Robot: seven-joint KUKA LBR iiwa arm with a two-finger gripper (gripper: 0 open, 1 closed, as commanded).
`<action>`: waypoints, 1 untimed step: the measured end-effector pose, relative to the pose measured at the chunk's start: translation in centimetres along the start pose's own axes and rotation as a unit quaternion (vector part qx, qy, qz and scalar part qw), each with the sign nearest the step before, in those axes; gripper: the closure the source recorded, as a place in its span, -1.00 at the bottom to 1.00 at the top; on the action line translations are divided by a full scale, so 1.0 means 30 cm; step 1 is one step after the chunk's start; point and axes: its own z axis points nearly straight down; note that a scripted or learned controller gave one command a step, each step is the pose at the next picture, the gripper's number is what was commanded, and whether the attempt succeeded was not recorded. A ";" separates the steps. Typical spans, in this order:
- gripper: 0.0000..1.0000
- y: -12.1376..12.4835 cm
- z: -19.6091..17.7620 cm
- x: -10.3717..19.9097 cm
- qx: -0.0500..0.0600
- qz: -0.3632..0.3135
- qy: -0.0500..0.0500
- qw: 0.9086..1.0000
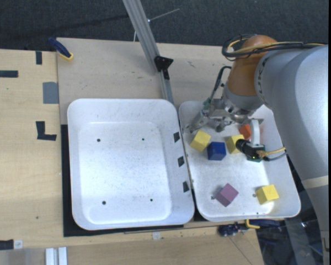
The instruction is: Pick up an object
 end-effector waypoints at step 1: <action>1.00 0.006 -0.046 0.003 -0.003 -0.001 0.000 1.000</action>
